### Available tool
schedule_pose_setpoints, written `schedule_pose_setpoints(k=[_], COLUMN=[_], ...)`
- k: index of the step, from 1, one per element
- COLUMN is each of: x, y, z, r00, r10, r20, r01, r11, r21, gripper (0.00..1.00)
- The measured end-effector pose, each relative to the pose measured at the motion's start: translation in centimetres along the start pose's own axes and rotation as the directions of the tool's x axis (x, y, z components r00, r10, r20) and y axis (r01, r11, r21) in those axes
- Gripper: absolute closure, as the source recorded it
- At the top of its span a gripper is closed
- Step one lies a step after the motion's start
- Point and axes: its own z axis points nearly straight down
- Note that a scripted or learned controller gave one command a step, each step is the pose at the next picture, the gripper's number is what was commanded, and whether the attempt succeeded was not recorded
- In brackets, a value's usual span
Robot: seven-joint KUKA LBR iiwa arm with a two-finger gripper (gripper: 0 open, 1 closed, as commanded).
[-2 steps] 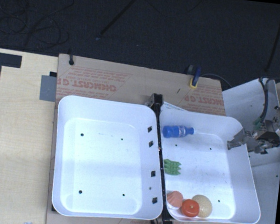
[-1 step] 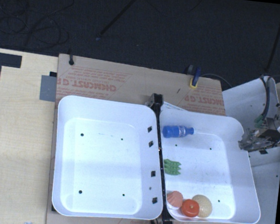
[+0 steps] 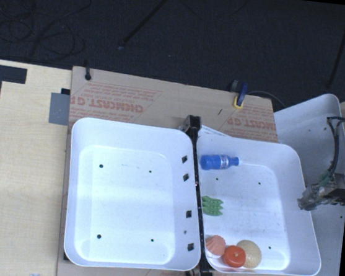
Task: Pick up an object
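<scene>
Red round object (image 3: 234, 256) sits at near edge of right bin (image 3: 304, 182), gripper (image 3: 312, 199) well apart at right rim, finger state unclear.

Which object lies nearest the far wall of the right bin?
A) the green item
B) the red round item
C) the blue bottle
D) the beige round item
C: the blue bottle lies on its side by the far wall of the right bin, while the green item sits mid-bin and the round items cluster at the near edge.
</scene>
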Motion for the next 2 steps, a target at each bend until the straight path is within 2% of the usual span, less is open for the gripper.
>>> schedule_pose_setpoints(k=[1,2], x=[0.05,-0.02], y=[-2.37,-2.27], z=[0.47,-0.53], r00=[1.000,1.000], r10=[-0.002,-0.001], r20=[0.000,0.000], r01=[0.002,0.001], r11=[1.000,1.000], r21=[-0.001,-0.002], gripper=[1.00,1.00])
